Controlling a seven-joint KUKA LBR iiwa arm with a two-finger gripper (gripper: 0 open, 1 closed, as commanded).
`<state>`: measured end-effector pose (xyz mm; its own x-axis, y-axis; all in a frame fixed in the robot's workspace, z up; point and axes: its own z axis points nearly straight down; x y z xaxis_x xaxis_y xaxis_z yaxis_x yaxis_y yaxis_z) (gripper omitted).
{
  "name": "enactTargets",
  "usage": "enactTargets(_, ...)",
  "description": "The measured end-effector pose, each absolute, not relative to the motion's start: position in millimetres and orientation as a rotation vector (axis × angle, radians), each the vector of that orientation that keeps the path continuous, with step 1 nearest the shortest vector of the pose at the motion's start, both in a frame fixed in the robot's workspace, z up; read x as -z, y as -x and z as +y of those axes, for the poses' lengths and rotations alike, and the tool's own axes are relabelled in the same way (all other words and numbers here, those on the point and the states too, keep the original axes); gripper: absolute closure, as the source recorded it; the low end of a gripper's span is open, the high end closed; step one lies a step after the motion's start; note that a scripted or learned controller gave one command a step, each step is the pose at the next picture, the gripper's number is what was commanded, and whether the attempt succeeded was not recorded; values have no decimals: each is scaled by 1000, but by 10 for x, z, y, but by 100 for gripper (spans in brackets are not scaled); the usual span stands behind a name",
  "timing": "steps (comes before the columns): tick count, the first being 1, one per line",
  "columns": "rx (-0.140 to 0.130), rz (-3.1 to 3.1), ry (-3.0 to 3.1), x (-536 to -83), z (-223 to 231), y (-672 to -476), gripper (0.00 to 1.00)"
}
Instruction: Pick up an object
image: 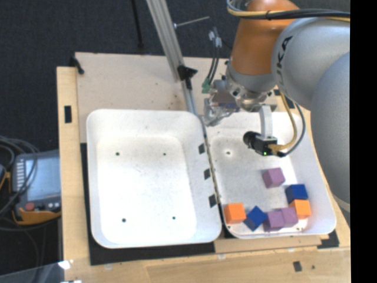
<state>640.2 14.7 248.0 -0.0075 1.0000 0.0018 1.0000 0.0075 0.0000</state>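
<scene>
Your arm (294,46) reaches in from the right and hangs over the far end of the right bin (235,170), with the claw (219,112) near the divide between the two bins. Whether the claw is apart, together or clamped on anything, you cannot tell from here; the wrist hides too much of it.

The things to pick are all in the right bin, clustered toward its near end and well apart from the claw: a lone purple block (273,177), a blue block (296,192) touching an orange block (303,207), a purple pair (281,219), a second blue block (255,217) and a second orange block (235,212) by the near-left wall.

Judging by their look, these are small, stiff, light cubes (likely foam or wood) that should not crush or slip much. You would do best with the lone purple block: it stands free, so the claw can close on two opposite flat faces. The packed ones leave little room beside them, and a corner grip may twist a cube out.

The left bin (147,175) needs no attention.
</scene>
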Motion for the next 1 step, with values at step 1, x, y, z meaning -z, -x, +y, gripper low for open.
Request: enactTargets(1,-1,-2228,2213,-2446,564,-6355,100)
